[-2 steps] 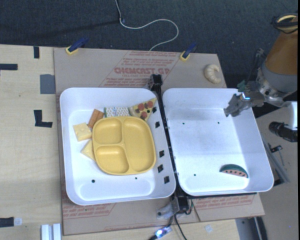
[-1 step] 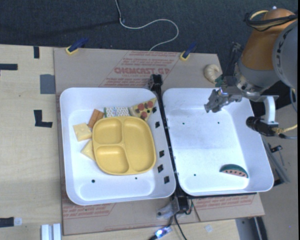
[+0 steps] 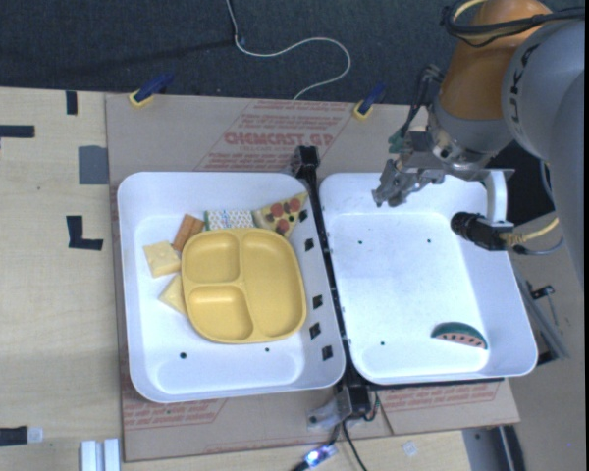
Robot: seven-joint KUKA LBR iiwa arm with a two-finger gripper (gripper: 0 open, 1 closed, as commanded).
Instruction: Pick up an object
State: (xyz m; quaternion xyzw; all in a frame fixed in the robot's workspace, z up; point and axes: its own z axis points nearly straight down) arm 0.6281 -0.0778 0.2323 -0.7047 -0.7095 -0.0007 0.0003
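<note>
My gripper (image 3: 391,192) hangs over the far left corner of the right bin (image 3: 412,263), its dark fingers pointing down and left with nothing visible between them. A watermelon-slice toy (image 3: 458,337) lies near the right bin's front right corner, well away from the gripper. The left bin (image 3: 147,361) holds a yellow divided plate (image 3: 243,285). Around the plate's far edge lie a pizza-slice toy (image 3: 282,213), a brown cracker piece (image 3: 187,231), a pale square piece (image 3: 161,258) and a small patterned piece (image 3: 228,220).
The arm's grey body and orange band (image 3: 486,47) fill the upper right, above the right bin's far side. A black divider (image 3: 319,253) runs between the bins. A white cable (image 3: 294,52) loops on the dark floor behind the cardboard base.
</note>
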